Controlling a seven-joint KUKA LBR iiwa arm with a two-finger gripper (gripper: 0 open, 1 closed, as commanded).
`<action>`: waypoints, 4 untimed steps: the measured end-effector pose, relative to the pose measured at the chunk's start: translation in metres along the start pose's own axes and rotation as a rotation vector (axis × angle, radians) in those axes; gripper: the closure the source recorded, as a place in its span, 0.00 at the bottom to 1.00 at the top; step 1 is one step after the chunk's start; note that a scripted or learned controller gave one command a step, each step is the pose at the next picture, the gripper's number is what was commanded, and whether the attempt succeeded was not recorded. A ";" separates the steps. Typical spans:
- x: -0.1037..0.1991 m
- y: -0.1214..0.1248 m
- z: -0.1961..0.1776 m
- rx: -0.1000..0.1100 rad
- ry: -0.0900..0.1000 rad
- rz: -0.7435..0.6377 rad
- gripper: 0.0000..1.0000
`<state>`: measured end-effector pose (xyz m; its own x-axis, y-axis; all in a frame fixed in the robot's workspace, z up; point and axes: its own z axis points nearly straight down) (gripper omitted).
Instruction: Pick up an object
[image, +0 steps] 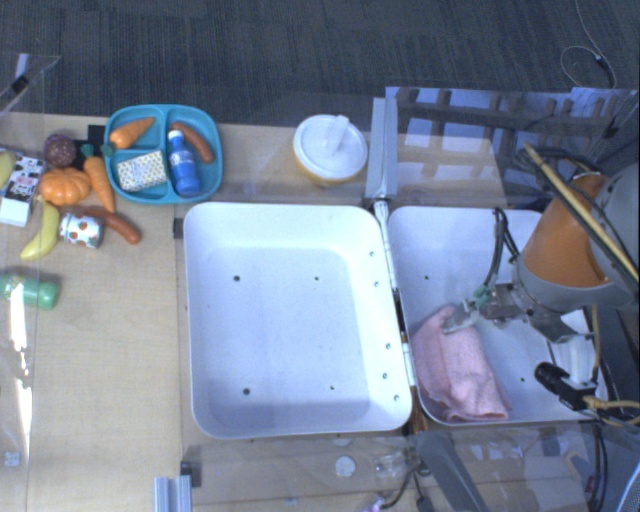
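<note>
The pink cloth lies crumpled in the near left corner of the right bin, pressed against the wall it shares with the left bin. It is the one thing in the bins, so it is likely the target. The end effector sits low over the cloth's far edge, the arm reaching in from the right. Whether it is open, closed or gripping cloth I cannot tell (too small and blurred). Toy food crowds a blue tray on the bench, far left.
</note>
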<state>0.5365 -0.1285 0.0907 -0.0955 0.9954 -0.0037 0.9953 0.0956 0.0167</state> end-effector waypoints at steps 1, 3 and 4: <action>0.012 -0.007 -0.055 0.015 0.001 0.302 0.00; 0.036 0.046 0.001 0.002 0.000 0.116 0.00; 0.036 0.049 -0.011 -0.004 -0.002 0.110 1.00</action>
<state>0.5816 -0.0880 0.1025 0.0141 0.9999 -0.0037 0.9997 -0.0140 0.0211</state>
